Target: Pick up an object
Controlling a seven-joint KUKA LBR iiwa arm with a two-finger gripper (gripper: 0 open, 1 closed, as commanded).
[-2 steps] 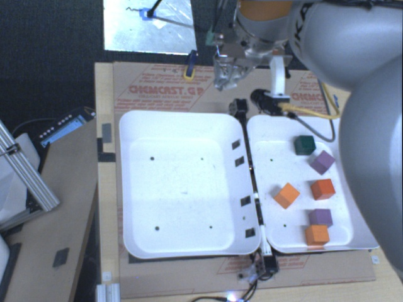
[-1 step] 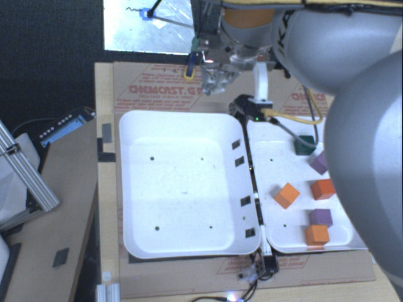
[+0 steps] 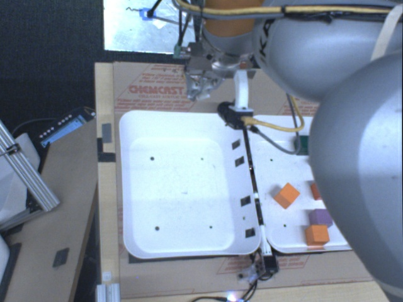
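Orange, purple and orange blocks (image 3: 287,195) are lying well off from my gripper (image 3: 200,88), which I'm seeing hovering beyond the left bin (image 3: 135,168), finger state unclear.

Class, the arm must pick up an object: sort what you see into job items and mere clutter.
Job items: orange cube, second orange cube, purple block, right bin, tool.

Clutter: left bin, cardboard sheet, aluminium rail.
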